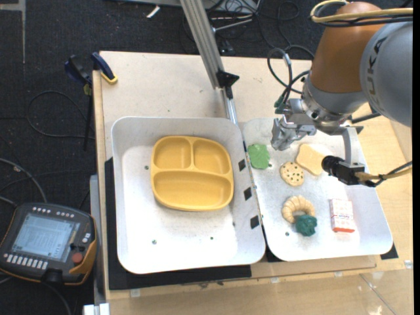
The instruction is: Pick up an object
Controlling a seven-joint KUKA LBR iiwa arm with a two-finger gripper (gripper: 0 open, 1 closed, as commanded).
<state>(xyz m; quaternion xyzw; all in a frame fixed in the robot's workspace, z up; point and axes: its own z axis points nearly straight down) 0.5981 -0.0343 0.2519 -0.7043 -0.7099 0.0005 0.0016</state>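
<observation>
Right bin [374, 241]: green piece [258, 156], cookie [291, 173], yellow wedge [310, 158]. Gripper [283, 136] hangs just above and between them; we cannot tell its state. We advise descending squarely over one item, clear of neighbours.

The yellow three-compartment plastic plate [192, 173] looks smooth and faintly glossy. The two shallow white bins [131, 238] are matt, speckled plastic. The pale wooden bench top [157, 84] appears dull and smooth.

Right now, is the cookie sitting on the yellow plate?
No, the cookie lies in the right bin, apart from the yellow plate.
</observation>
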